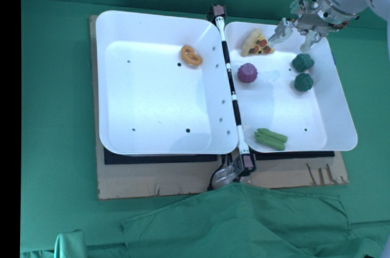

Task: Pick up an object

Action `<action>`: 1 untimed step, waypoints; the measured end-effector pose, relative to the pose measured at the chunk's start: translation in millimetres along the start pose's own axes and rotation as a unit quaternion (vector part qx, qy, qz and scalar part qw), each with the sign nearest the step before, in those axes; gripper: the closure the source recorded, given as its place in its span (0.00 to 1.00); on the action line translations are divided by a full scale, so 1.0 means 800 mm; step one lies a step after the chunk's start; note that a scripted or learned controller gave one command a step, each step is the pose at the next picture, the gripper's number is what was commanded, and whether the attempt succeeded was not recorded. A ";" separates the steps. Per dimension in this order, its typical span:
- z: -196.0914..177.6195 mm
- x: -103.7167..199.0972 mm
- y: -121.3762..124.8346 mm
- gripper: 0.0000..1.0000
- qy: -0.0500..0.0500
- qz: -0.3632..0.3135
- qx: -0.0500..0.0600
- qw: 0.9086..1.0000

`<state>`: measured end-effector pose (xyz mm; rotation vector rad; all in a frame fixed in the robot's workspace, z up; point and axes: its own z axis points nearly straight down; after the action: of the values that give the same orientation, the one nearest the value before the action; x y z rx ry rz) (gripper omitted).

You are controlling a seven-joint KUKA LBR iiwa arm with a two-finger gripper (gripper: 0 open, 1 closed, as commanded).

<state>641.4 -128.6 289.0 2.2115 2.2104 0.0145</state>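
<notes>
The end effector point(297, 35) hangs over the far edge of the right bin point(341, 122), its two fingers spread apart with nothing between them. Nearest below it is the pizza slice point(256, 43), lying flat near the bin's far left corner, and just to the other side sit two dark green broccoli pieces point(302, 62) — one behind the other, close together but apart. A purple round thing point(247, 72) rests near the divider, and a bundle of green beans point(271, 138) lies toward the near edge. Over in the left bin point(122, 129), a lone pretzel point(191, 55).

These look like toy foods — light, fairly stiff, smooth enough to slip. The pizza slice is thin and flat, so a pinch across its narrow width would be the likely bet. The broccoli looks bumpier and chunkier — probably the easier grab, taken across its rounded crown.
</notes>
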 end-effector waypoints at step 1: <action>0.123 -0.008 -0.039 0.00 0.002 0.002 0.012 1.000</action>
<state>612.1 -135.1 190.2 2.2297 2.2187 -0.0073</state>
